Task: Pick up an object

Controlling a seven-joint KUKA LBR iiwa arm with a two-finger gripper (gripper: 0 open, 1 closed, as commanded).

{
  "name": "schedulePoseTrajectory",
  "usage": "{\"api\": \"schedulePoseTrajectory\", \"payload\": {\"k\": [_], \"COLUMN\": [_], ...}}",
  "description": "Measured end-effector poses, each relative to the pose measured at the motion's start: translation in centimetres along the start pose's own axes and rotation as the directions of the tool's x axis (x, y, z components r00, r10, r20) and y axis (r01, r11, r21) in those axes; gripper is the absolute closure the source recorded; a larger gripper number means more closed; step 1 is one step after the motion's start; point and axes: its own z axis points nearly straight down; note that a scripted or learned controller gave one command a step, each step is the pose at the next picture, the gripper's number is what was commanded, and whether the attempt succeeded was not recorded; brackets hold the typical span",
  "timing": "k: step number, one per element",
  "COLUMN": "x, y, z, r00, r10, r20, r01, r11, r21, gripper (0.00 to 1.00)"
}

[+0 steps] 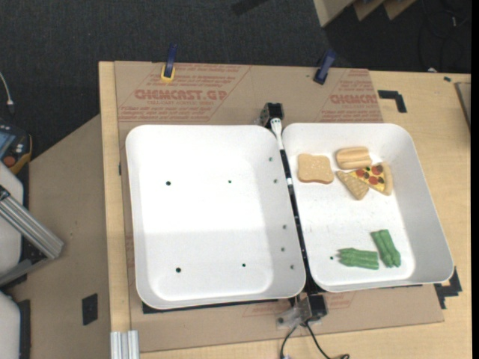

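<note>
Green beans (358, 258) lie in the right-hand bin (419, 200) below toast (315, 169), hotdog (352, 157) and pizza (373, 178); the pincer's state cannot be told.

Right bin (419, 200) holds all items: a tan toast slice (315, 169) lying flat near the upper left, a hot dog bun (352, 157) just right of it, and a pizza wedge (367, 180) with red topping touching below the bun. Two green pea pods lie near the lower edge, one (358, 258) roughly horizontal, the other (386, 247) angled steeply, ends close together.
</note>
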Motion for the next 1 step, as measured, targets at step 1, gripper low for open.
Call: {"api": "schedulePoseTrajectory", "payload": {"k": [1], "x": [-0.17], "y": [0.05], "z": [-0.69], "r00": [1.000], "r10": [0.003], "r20": [0.001], "r01": [-0.003], "r11": [1.000], "r21": [0.004], "gripper": [1.00]}}
